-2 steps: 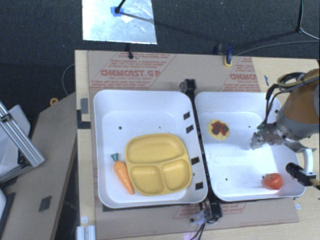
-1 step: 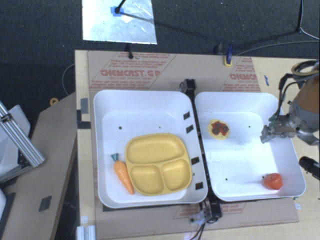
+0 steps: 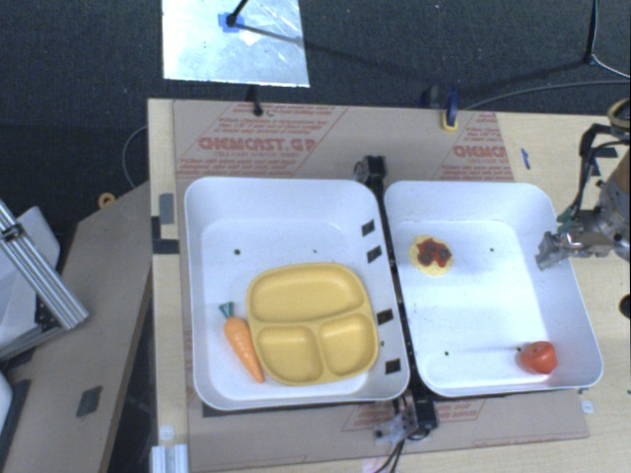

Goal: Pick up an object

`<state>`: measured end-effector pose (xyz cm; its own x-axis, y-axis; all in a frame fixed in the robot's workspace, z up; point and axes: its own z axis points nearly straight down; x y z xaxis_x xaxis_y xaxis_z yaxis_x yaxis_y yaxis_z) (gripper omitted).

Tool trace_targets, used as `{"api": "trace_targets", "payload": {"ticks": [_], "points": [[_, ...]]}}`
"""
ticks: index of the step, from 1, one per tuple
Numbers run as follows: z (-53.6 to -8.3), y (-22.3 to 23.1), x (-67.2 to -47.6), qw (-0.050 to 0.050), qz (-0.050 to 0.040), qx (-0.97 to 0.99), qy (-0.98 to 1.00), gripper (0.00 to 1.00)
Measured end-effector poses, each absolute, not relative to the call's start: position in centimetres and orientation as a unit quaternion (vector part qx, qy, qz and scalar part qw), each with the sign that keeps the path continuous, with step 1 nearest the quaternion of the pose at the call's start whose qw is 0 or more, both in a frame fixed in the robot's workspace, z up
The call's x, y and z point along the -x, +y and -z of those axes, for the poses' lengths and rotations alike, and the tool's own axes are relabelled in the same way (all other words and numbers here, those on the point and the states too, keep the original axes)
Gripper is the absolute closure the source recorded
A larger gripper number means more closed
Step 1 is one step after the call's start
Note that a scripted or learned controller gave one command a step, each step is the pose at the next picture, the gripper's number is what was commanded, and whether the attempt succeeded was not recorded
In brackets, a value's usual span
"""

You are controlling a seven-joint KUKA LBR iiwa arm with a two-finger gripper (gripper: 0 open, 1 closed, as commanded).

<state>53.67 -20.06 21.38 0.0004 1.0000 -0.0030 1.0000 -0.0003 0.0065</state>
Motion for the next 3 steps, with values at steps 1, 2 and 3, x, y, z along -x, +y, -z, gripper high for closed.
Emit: {"api": "trace_targets", "payload": {"ticks": [1, 2, 3], "points": [[-24.5, -20.1, -53.8, 0.003, -0.0012, -0.705, 0.709, 1.0], [-24.6, -15.3, -55.1, 0.001, -0.0012, -0.704, 0.711, 1.0], [-23.9, -9.0, -54.9, -0.001, -0.0007, -0.703, 0.711, 1.0]]}}
